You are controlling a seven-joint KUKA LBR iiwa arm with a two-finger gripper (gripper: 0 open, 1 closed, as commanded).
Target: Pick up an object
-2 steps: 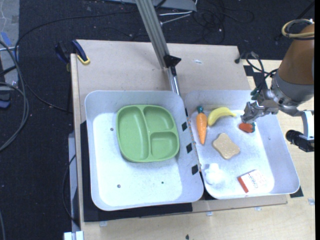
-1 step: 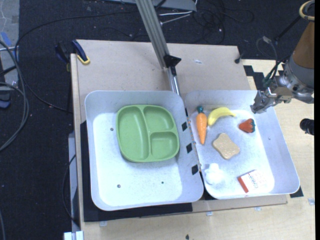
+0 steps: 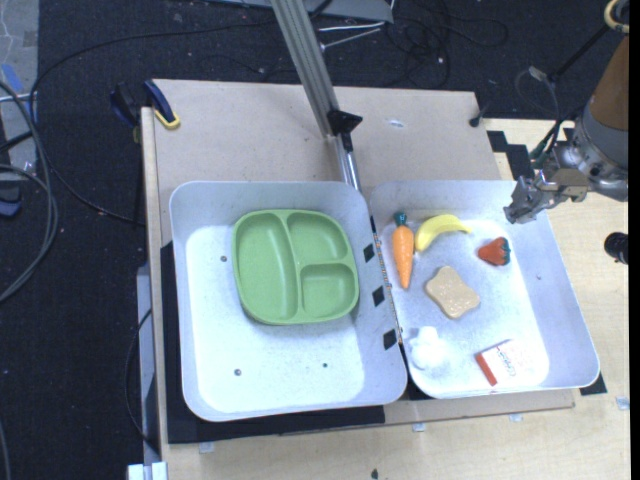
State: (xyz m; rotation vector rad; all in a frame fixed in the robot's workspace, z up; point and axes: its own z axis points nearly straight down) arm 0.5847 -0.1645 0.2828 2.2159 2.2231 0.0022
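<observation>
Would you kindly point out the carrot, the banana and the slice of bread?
carrot [image 3: 403,256]: camera view, middle of orange body.
banana [image 3: 440,229]: camera view, middle of yellow curve.
slice of bread [image 3: 452,293]: camera view, centre of top face.

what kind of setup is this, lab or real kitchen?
Probably a robotics lab bench, not a kitchen: two shallow white bins on a plywood bench, toy food such as a plastic orange carrot, loose black cables on dark carpet, and an arm's gripper.
</observation>
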